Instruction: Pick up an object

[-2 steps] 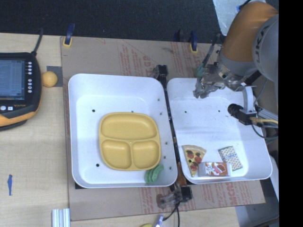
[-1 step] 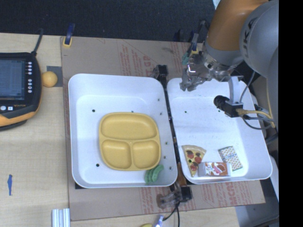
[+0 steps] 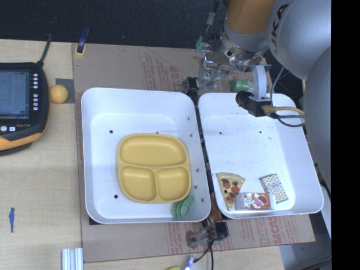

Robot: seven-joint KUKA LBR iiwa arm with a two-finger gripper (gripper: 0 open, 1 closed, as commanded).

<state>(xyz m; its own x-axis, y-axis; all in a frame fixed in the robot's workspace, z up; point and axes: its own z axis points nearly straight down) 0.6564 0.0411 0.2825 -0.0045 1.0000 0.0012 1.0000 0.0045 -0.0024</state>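
Observation:
The left bin (image 3: pixel 95 151) holds a yellow divided plate (image 3: pixel 153 167) and a small green toy (image 3: pixel 183 207) at its front right corner. Three things lie along the front of the right bin (image 3: pixel 292 145): a pizza slice (image 3: pixel 230 187), a red and white packet (image 3: pixel 254 201) and a patterned packet (image 3: pixel 274 188). My gripper (image 3: pixel 222 72) hangs over the back edge of the bins, near where they meet, far from all these objects. A small green piece (image 3: pixel 243 85) shows beside it; I cannot tell what it is.
A tablet-like pendant (image 3: pixel 19 103) with an orange rim lies at the far left beside a yellow ball (image 3: pixel 58 93). A black cable (image 3: pixel 281 116) loops over the right bin's back edge. The grey arm (image 3: pixel 304 27) fills the upper right.

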